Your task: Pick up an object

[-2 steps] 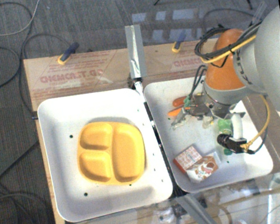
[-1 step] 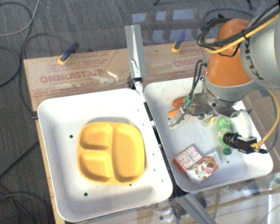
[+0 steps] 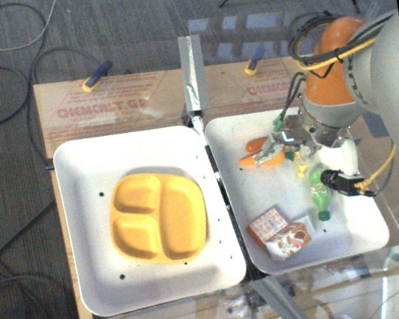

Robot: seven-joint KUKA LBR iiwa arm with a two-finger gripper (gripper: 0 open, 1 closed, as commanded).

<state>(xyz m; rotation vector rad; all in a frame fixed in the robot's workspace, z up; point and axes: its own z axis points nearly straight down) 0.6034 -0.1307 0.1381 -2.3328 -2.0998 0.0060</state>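
Observation:
In the right bin [image 3: 363, 233], an orange carrot-shaped toy [image 3: 254, 158] lies near the upper left corner. My gripper [image 3: 275, 148] sits low over the toy's right end and partly covers it. A green bottle-like item [image 3: 321, 200] lies just below the wrist, near the bin's middle. Two small red and white packets [image 3: 280, 231] rest by the front wall. The grey arm with its orange band [image 3: 332, 68] comes in from the upper right.
The left bin [image 3: 80, 213] holds a yellow divided tray [image 3: 160, 216] at its centre. A ridge [image 3: 220, 189] separates the two bins. A black and yellow cable [image 3: 355, 183] hangs off the wrist above the right bin. Cardboard [image 3: 115, 105] lies behind both bins.

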